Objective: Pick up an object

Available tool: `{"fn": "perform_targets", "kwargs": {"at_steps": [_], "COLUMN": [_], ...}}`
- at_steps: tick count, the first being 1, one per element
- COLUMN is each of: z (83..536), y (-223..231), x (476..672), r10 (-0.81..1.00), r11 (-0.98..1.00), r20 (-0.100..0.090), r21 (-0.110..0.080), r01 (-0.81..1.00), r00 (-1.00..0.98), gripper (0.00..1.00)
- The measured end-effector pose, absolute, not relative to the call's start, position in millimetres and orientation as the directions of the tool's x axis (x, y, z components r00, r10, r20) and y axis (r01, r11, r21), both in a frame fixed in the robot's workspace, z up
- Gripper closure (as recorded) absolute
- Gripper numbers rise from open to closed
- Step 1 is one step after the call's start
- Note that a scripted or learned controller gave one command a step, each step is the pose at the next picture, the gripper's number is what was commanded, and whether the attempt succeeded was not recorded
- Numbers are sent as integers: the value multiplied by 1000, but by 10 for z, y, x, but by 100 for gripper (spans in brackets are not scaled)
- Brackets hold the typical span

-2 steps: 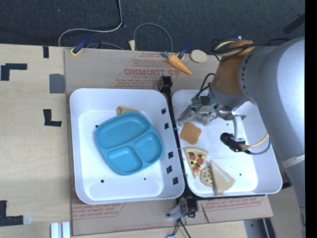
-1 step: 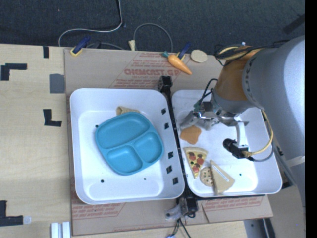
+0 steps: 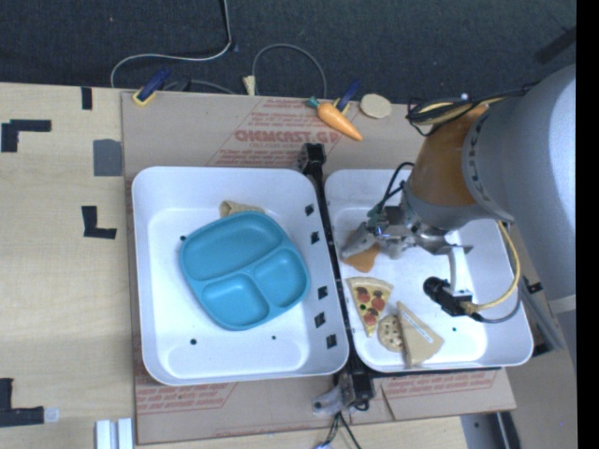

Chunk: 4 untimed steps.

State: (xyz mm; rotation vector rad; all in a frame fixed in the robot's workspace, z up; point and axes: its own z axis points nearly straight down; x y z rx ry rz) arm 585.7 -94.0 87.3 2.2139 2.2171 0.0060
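Pizza slice [image 3: 371, 301] (red-dotted, tan crust)

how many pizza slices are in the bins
2, both in the right bin: one pizza slice near its left wall, another just right of it. The arm may hide more.

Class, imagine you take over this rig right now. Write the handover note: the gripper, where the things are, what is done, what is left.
Gripper: down in the right bin, near its left wall, beside a small orange-brown piece; whether it grips that piece cannot be told.
Right bin also holds a pizza slice and a tan wedge near the front.
Left bin holds a blue divided plate with a tan piece behind it.
A toy carrot and a tan disc lie outside, behind the bins.
Done: the arm has reached into the bin. Left: confirm a grasp and lift.
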Motion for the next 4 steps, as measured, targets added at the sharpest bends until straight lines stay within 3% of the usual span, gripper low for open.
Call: {"fn": "perform_targets", "kwargs": {"at_steps": [1,2,3,4], "z": [1016,1901,1840,1100], "y": [-950,-403,-437,-1016], "x": [5892,5795,5779,5846], "r10": [1000,1000,1000,1000], "r11": [1,7,2,-5], "r20": [-5,2,0,-2], "r21": [17,7,-1,-7], "r01": [1000,1000,1000,1000], "r00": [-1,-7,-2,5], "gripper": [100,100,0,0]}}
